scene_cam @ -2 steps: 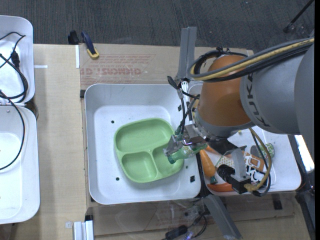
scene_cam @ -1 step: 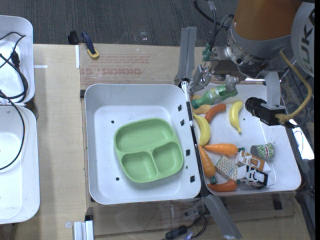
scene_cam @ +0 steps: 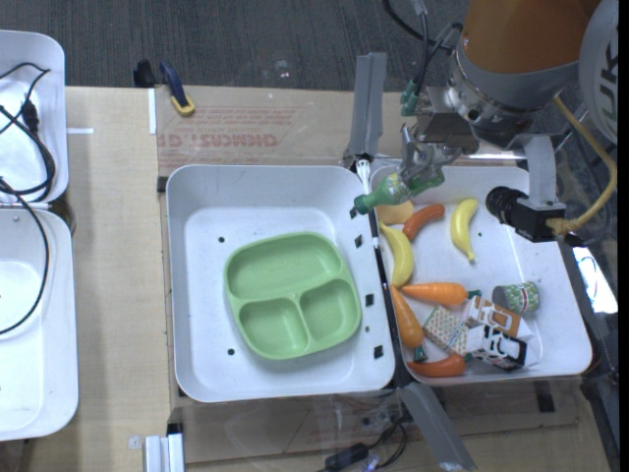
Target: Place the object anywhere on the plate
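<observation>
A light green divided plate [scene_cam: 290,293] lies in the middle of the left bin [scene_cam: 197,264]. My gripper [scene_cam: 421,172] hangs over the far left corner of the right bin [scene_cam: 550,264], just right of the wall between the bins. It is shut on one end of a green toy vegetable [scene_cam: 381,198]. The vegetable slants down to the left, and its dark tip reaches over the dividing wall. It hangs beyond the plate's far right corner, apart from the plate.
The right bin holds two bananas [scene_cam: 398,254] [scene_cam: 464,226], a red pepper [scene_cam: 423,219], a yellow block [scene_cam: 396,213], carrots [scene_cam: 437,291], a red chili [scene_cam: 437,365], a small can [scene_cam: 519,298] and cartons [scene_cam: 491,334]. Grey posts [scene_cam: 370,106] stand behind the bins.
</observation>
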Motion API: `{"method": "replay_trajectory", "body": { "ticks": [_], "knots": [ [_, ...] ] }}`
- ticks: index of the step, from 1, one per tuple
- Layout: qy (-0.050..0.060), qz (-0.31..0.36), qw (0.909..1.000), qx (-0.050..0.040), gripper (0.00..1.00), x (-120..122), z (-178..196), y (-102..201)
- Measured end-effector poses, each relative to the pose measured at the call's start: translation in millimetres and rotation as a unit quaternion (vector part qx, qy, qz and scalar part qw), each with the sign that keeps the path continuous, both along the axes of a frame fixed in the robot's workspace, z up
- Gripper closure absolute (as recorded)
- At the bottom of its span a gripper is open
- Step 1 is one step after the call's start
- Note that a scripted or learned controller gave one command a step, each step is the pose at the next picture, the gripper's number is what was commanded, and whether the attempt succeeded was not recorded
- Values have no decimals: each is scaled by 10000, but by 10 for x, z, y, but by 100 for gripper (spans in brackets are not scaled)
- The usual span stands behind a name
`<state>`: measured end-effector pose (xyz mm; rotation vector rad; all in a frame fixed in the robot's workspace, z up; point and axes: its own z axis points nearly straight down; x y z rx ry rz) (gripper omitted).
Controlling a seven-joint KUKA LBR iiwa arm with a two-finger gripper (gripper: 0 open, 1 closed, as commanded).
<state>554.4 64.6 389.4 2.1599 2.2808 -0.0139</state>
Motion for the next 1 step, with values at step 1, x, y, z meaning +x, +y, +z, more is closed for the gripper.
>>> {"method": "replay_trajectory", "body": {
  "ticks": [1],
  "knots": [
    [-4,186,9998,24,100,-453,-1821,212]
  ]
}}
